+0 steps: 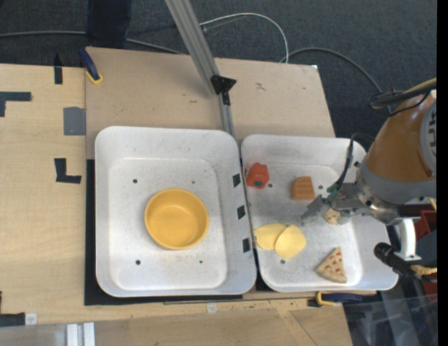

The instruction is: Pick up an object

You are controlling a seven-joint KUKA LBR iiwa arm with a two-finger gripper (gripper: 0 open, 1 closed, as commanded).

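While its grip is unclear, the claw (pixel 321 212) hovers mid-bin, clear of walls.

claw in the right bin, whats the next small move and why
Probably a short shift down-left and lower: the claw hangs over bare bin floor between the brown block and the pale yellow piece, the nearest thing to grasp.

Dark grey carpet (pixel 368 20) is seen behind a wooden bench (pixel 36 186). Cables (pixel 281 38) are laid across it. An aluminium strut (pixel 191 31) is mounted aslant.
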